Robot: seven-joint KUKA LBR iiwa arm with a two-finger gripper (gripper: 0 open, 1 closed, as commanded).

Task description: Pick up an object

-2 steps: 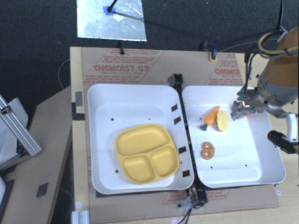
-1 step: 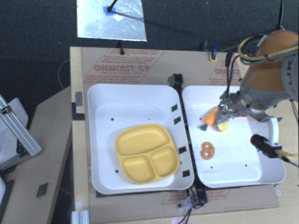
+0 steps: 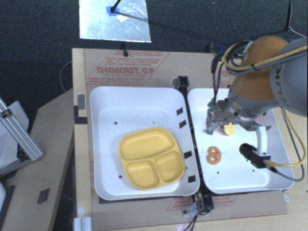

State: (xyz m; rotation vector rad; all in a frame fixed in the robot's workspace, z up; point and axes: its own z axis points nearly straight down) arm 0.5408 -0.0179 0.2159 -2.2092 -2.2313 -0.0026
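Gripper [image 3: 215,124] low in right bin [image 3: 240,184], perhaps touching yellow piece [image 3: 230,129]

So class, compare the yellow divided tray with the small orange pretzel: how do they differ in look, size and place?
The yellow divided tray is far larger than the orange pretzel. The tray lies in the left bin, the pretzel in the right bin. The tray is a solid dish with three compartments; the pretzel is a looped shape with holes. Both lie flat, apart from the pincer.
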